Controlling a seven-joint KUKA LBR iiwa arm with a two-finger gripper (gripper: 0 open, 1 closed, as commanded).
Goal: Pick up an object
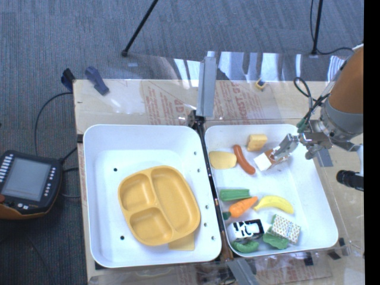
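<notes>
White block point(262, 161) sat at twelve o'clock in your right bin point(323, 186), touching the hand point(281, 152), whose grip I could not tell; crowded by the sausage point(244, 159), it risked skidding away.

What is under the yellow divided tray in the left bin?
A flat yellow piece pokes out from beneath the yellow divided tray at its near right corner, lying on the left bin floor. How far it extends underneath is hidden.

The arm point(347, 94) is cut off at the right edge — a yellow sheet point(183, 243) hides partly under the tray point(158, 203).
</notes>
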